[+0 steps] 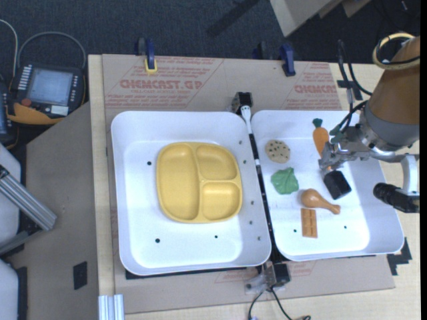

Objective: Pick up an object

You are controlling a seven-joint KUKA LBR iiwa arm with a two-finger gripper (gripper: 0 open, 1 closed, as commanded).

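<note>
Camera view from my station: left bin holds a yellow divided plate. Right bin holds the gripper, its grip unreadable to me, over a black block; nearby, carrot, drumstick, green leaf, cookie.

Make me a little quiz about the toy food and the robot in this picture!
1. True or false: the yellow plate sits in the left bin.
2. Which toy lies nearest the pincer? A) cookie B) black block C) green leaf
3. Fill in: the carrot lies in the ____ bin.

Key: 1 true; 2 B; 3 right.
</note>
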